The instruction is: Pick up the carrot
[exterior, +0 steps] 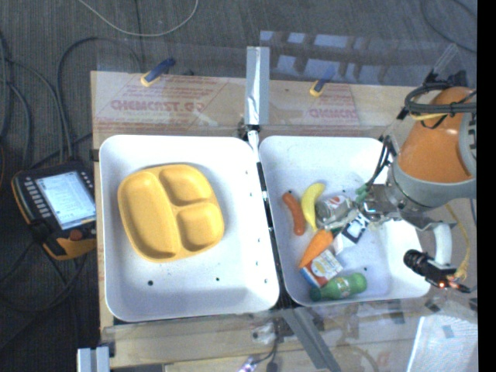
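camera view: you can't tell the gripper's (pixel 358 222) state; it sits by the tapered orange carrot (pixel 316 247) in the right bin (pixel 341 152).

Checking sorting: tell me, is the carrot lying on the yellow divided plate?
No, the carrot lies in the right bin, beside the banana.

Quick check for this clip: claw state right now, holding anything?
Claw: cannot be told; it sits low in the right bin among the clutter, just right of the carrot, with nothing visibly gripped.
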Robot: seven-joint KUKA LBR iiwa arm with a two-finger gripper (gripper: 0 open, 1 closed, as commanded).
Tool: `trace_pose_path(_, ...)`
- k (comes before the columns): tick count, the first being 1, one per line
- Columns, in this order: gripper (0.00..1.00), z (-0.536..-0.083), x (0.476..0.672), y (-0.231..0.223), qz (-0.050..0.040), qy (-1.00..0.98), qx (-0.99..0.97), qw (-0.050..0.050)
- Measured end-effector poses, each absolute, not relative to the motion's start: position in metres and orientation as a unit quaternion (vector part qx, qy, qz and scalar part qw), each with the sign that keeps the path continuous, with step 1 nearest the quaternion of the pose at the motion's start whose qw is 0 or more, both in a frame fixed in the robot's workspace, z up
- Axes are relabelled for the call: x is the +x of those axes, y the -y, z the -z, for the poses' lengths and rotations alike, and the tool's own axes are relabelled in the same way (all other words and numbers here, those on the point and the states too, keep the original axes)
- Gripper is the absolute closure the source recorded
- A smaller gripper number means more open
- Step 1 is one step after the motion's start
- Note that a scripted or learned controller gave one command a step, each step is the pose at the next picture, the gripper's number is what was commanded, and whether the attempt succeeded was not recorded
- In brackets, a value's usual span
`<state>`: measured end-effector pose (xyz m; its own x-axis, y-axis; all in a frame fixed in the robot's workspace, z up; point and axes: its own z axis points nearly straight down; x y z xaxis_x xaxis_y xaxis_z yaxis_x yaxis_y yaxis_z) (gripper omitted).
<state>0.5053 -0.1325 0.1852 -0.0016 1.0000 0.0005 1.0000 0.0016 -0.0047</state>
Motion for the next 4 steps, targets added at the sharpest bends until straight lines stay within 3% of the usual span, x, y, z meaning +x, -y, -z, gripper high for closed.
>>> trace_pose_path(1,0.00,-0.120,0.492,0.112,0.0045,0.735,-0.678,-0.009)
trace_pose_path(2,0.00,-0.110,0.510,0.111,0.0100,0.771,-0.636,-0.025)
trace_pose_path(3,1.00,-0.122,0.517,0.113,0.0149,0.770,-0.636,-0.037)
trace_pose_path(4,1.00,-0.217,0.484,0.045,-0.0021,0.700,-0.714,0.001)
